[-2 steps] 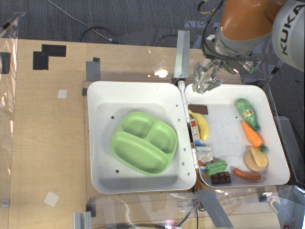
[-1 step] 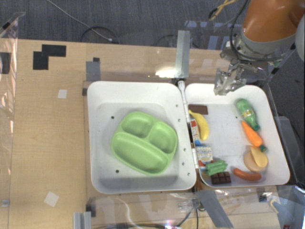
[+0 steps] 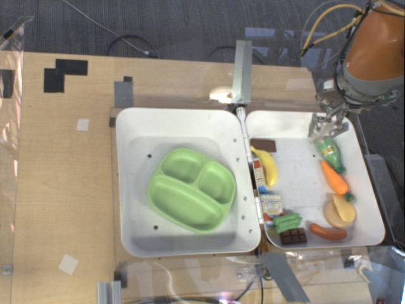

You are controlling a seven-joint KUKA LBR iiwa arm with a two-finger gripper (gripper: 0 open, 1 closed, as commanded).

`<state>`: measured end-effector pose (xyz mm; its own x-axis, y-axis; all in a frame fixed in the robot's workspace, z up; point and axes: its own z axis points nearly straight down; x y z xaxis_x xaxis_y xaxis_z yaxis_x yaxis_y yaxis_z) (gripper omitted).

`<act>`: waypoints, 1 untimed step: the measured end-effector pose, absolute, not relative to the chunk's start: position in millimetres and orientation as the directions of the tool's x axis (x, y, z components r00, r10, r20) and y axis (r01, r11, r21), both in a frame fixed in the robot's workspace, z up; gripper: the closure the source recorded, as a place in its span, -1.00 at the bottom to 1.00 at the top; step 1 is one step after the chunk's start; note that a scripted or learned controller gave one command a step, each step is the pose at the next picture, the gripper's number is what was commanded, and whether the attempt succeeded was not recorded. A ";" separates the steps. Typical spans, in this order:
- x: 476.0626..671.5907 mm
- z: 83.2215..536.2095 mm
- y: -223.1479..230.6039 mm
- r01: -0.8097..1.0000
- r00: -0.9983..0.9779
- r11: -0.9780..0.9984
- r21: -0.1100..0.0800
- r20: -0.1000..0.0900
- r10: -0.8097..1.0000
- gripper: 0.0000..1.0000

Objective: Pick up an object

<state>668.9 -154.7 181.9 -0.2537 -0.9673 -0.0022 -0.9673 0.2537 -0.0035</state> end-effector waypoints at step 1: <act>571.7 215.8 -134.2 -0.868 -0.496 0.496 -0.009 -0.005 -0.868 1.00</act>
